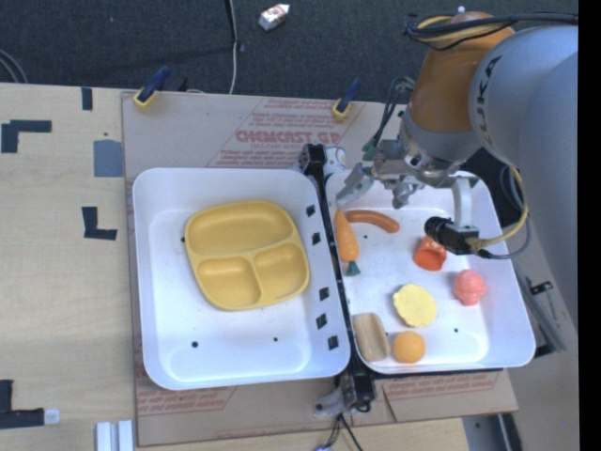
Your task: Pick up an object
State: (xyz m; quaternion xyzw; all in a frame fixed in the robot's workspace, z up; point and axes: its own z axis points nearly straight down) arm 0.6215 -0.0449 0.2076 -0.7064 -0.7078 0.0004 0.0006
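Gripper (pixel 376 184) hangs over the far end of the right bin (pixel 507 341), close to the divider between the two bins. Its metal fingers point down and left; their spacing looks slightly parted, but at this angle I cannot tell how far, and nothing shows between them.

Just below the gripper: a sausage (pixel 372 221) lying flat. Below and a little left, beside the divider: a carrot (pixel 347 241), green end toward the camera. Below and right of the gripper: a red piece (pixel 430 254), partly behind a black fitting on the arm. Farther the same way: a pink ball (pixel 470 287). Well below: a yellow slice (pixel 414 305), an orange (pixel 408 347) and a bread roll (pixel 369 335).

Left of the gripper, across the divider, the left bin (pixel 155 346) holds a yellow divided tray (pixel 247 253).
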